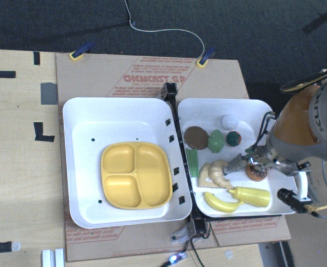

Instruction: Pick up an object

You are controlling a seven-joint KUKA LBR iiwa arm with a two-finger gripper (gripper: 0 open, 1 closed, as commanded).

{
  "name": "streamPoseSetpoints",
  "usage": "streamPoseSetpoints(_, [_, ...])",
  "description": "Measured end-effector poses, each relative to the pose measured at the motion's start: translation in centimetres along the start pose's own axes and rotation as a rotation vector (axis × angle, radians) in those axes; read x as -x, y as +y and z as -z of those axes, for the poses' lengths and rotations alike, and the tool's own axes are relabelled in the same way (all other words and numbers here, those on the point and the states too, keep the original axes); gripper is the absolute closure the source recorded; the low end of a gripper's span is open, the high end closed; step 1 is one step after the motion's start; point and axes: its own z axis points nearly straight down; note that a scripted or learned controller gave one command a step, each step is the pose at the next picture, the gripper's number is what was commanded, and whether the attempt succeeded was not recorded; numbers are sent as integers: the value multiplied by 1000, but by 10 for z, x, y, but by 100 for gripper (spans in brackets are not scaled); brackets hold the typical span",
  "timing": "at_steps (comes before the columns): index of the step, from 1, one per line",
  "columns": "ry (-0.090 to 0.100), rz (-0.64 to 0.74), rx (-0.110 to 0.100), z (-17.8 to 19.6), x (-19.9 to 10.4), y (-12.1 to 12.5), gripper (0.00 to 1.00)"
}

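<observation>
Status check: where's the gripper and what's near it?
Gripper low in right bin, over croissant. Grip unconfirmed. Mustard bottle, banana and donut crowd close.

My arm (303, 128) is grey with an orange band. My gripper (234, 165) is grey and silver. The two bins are white: the left bin (79, 149) and the right bin (247, 107). In the left bin I see a yellow plate (136, 174). In the right bin I see a brown round thing (196, 137), a green lumpy thing (216, 141), a dark green ball (233, 139), a white ball (229, 121), a light green strip (192, 162), a tan croissant (217, 174), a yellow banana (221, 203), a yellow bottle (252, 195) and a small reddish brown thing (256, 174). The cardboard (152, 77) under the bins is brown with red letters. Two clips (81, 50) on it are yellow and blue. The bench (18, 149) is pale wood with black marks. The floor (52, 10) is dark blue. A thin cord (152, 29) is white.
</observation>
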Motion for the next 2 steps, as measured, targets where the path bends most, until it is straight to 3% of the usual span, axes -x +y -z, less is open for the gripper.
streamPoseSetpoints(1, [-6, -2, 6, 14, 2, 1, 100])
streamPoseSetpoints(2, [0, -1, 1, 57, 5, 6, 100])
